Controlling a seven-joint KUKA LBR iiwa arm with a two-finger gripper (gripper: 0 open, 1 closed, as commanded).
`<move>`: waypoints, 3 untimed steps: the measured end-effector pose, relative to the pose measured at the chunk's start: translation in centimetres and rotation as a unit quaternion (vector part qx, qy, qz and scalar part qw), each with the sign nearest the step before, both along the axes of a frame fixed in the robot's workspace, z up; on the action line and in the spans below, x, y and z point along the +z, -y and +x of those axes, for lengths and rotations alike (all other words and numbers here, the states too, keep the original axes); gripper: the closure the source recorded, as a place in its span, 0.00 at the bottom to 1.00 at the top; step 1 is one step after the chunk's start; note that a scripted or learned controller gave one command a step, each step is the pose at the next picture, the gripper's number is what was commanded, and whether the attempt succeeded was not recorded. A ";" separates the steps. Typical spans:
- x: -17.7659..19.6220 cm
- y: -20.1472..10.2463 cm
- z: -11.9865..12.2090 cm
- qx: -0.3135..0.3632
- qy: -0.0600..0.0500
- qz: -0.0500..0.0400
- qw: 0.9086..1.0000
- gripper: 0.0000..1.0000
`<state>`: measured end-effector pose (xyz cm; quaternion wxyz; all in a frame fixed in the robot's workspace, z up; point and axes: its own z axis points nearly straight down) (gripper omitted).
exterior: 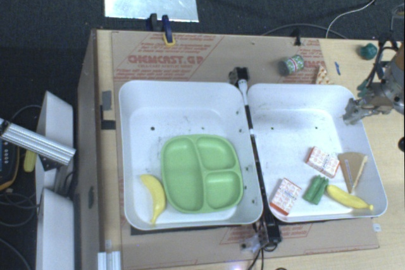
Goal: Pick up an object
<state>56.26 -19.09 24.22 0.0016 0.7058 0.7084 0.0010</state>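
A worktop [190, 50] covered in printed cardboard carries two shallow white bins side by side, seen from above at a slant. The left bin [183, 98] holds a green divided plate [201, 172] lying flat toward its near side, and a yellow banana [154, 197] rests just beside the plate's near-left edge, close to the bin's near-left corner.

The right bin [297, 110] holds a cluster of items along its near-right part: a small red-and-white carton [323, 162], a tan wedge-shaped piece [352, 169] just to its right, a second red-and-white carton [285, 195] nearer the camera, a green item [314, 190] between that carton and a second yellow banana [348, 197], which lies along the near-right wall. The far and left portions of this bin's floor are bare white.

The arm's tool [359, 108] sits at the right bin's far-right rim, well apart from the cluster of items and above none of them; whether it is released or clenched cannot be told at this angle, and nothing is seen in it.

On the cardboard beyond the right bin lies a small green-patterned roll [292, 64]. A blue and yellow clamp [167, 28] grips the worktop's far edge.
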 end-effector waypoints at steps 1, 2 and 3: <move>-5.2 1.3 4.0 0.000 -0.001 0.000 1.000 1.00; -6.5 1.5 7.8 0.001 0.000 0.000 1.000 1.00; -7.4 1.4 8.1 0.001 0.000 0.000 1.000 1.00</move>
